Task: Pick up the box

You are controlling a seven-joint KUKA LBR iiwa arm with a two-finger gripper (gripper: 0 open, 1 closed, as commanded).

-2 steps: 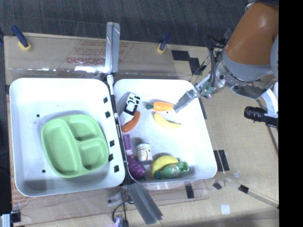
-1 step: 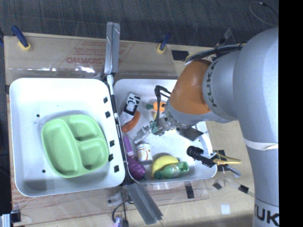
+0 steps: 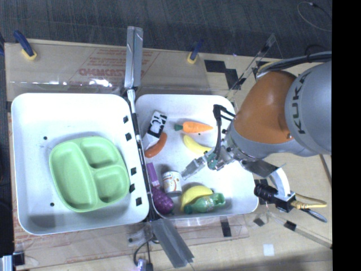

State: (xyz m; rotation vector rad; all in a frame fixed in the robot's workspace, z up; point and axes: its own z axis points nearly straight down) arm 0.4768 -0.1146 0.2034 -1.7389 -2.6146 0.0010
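The box (image 3: pixel 156 123), a small black-and-white carton, lies in the right bin (image 3: pixel 240 199), close against the divider (image 3: pixel 137 145) that separates the two bins, and toward the far end of it. Its long axis runs roughly from the far wall toward the near one, tilted a little, so its lower end leans toward the divider. Just below it, almost touching, rests a red-orange sausage-shaped toy (image 3: pixel 156 145).

The gripper (image 3: pixel 198 165) hangs well out from the divider, about mid-bin, over bare white floor, with a yellow banana (image 3: pixel 194 144) just beyond it and a small tin can (image 3: pixel 171 181) on its divider side. From the gripper the box sits toward the divider and farther from the near edge, a diagonal away, with the banana and a carrot (image 3: pixel 196 127) lying to the side of that line, away from the divider. Nothing is between the fingers; whether they stand wide or narrow I cannot tell from where I stand, as the metal parts blur together.

To my eye the coming move depends on that diagonal: the arm must carry the gripper toward the divider and away from the near wall, then turn the wrist so the fingers close across the box's short side. The closeness of the divider and the red toy leaves little room.
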